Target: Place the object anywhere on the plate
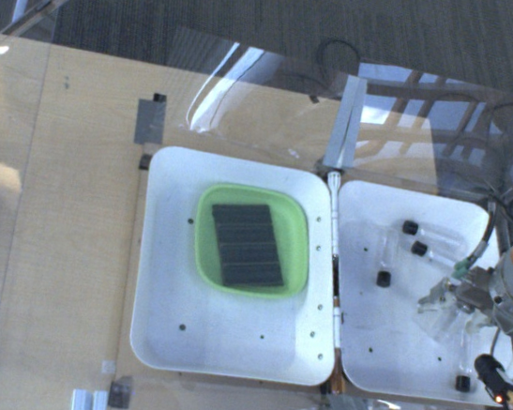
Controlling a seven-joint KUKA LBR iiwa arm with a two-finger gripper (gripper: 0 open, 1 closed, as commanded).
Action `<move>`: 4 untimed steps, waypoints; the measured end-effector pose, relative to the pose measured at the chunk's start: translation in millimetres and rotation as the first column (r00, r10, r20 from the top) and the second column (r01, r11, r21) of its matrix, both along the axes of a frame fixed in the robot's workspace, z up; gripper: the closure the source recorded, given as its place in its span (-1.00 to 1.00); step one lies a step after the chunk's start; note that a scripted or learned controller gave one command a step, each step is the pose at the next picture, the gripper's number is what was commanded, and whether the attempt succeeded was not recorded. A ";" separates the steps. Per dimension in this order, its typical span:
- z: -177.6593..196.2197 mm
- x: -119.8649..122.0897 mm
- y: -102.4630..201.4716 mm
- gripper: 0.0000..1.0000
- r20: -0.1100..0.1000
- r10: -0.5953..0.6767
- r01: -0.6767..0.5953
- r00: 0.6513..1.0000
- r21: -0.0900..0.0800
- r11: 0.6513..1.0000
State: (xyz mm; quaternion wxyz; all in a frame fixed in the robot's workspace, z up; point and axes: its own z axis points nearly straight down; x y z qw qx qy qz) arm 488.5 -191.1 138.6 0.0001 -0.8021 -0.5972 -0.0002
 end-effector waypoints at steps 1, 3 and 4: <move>-49.7 5.6 91.2 -1.00 0.018 -0.058 0.058 0.998 0.000 0.998; 79.5 1.1 -0.5 -1.00 0.004 -0.011 0.011 1.000 -0.002 1.000; 81.1 1.0 -4.9 -1.00 0.003 -0.018 0.018 1.000 -0.002 1.000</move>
